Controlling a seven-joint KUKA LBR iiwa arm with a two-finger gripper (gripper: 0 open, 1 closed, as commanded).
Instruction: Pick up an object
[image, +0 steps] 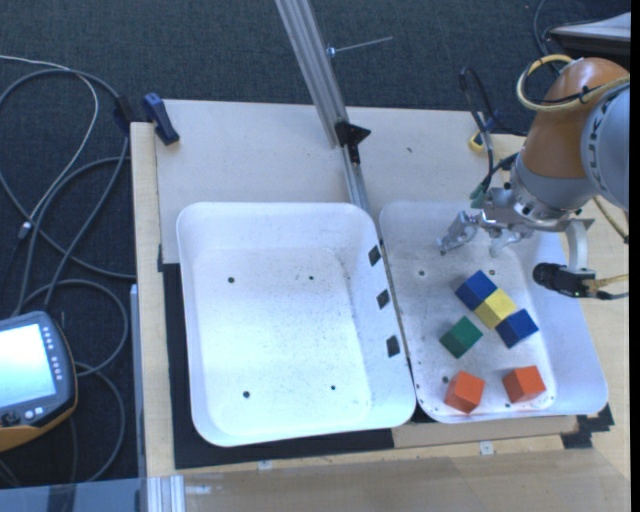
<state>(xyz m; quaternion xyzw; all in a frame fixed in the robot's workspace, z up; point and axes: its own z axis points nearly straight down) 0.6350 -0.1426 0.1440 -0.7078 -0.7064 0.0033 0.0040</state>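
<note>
Directly below the pincer (482, 228) lies bare bin floor. Further toward the near rim, a blue cube (476, 289), yellow cube (495, 308) and green cube (460, 336) crowd the way.

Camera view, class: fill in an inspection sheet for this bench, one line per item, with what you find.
Surface: bench bearing left bin and right bin.
Job's things: in the right bin, two blue blocks, yellow block, green block, two orange blocks.
Clutter: blue clip at the bench corner.
Grippers: gripper above the right bin, holding nothing.
Cables: loops on the floor.
Surroundings: handheld screen.
</note>
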